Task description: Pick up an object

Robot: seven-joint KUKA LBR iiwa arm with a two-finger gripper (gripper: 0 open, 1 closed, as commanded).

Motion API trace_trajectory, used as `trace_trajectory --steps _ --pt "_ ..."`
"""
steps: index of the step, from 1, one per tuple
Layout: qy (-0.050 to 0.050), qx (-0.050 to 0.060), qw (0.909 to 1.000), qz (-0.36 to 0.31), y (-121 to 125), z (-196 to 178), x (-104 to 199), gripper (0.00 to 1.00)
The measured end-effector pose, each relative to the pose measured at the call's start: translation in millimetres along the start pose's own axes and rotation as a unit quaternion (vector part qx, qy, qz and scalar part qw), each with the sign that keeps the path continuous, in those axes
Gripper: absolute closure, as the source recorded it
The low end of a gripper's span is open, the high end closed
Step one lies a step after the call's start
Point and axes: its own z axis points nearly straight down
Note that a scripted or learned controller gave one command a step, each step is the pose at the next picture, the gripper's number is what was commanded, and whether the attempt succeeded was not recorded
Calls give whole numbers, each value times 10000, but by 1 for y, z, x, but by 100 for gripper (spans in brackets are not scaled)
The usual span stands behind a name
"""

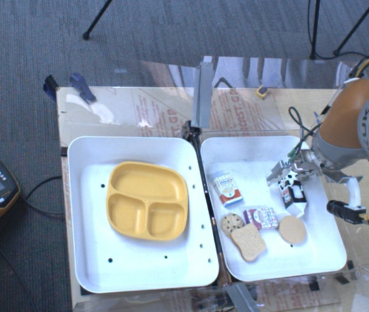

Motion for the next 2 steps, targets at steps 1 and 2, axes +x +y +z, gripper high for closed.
trace_trajectory --steps 1,2 --pt "-29 -35 10000 3 3 -13 -2 100" --pt "-24 -7 10000 7 1 -10 -2 0"
